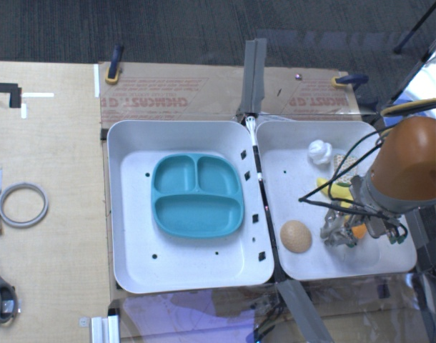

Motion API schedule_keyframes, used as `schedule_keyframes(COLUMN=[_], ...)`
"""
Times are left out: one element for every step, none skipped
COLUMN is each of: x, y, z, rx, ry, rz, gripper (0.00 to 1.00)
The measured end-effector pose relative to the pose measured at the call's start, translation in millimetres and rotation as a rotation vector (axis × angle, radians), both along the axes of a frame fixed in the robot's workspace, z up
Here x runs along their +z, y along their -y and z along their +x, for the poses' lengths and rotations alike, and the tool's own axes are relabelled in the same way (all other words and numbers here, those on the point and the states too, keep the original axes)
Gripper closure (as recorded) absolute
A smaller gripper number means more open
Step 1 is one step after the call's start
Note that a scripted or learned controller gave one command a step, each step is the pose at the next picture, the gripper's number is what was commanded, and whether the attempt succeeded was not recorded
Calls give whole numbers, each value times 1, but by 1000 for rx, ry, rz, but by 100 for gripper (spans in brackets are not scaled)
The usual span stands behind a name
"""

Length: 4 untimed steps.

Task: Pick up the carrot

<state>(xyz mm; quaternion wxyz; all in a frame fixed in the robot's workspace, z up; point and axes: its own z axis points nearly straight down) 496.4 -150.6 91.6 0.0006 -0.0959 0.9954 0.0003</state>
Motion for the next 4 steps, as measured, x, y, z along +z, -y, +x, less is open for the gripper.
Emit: schedule_keyframes(x=[9,19,0,100], y=[-1,-1,-23,-70], z=[2,4,44,16], rx=[2,4,550,794], ry=[4,8,3,3], rz=[0,-1,1,1], gripper=[100,100,100,100])
